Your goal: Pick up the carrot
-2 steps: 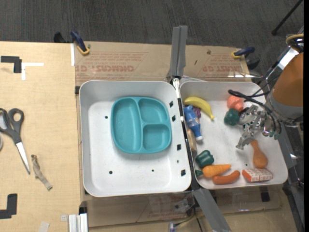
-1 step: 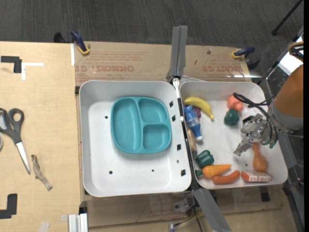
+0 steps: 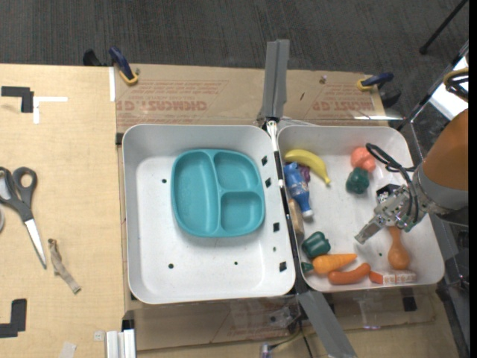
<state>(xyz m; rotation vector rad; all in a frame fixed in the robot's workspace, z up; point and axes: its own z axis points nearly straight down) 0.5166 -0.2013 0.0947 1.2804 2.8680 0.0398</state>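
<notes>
The carrot (image 3: pixel 335 262) is an orange piece lying near the front of the right bin (image 3: pixel 339 213), pointing right. It sits just below a green pepper (image 3: pixel 315 243) and above a red-orange sausage-like piece (image 3: pixel 350 275). My gripper (image 3: pixel 365 234) hangs over the right bin, up and to the right of the carrot, and is apart from it. The gripper's tip points down-left toward the bin floor with nothing seen in it. The arm comes in from the right edge.
The right bin also holds a banana (image 3: pixel 307 162), a blue bottle (image 3: pixel 297 187), a salmon piece (image 3: pixel 363 157), a dark green piece (image 3: pixel 358 181) and an orange gourd (image 3: pixel 399 250) next to the gripper. A teal divided plate (image 3: pixel 218 192) lies in the left bin. Scissors (image 3: pixel 22 200) rest at the far left.
</notes>
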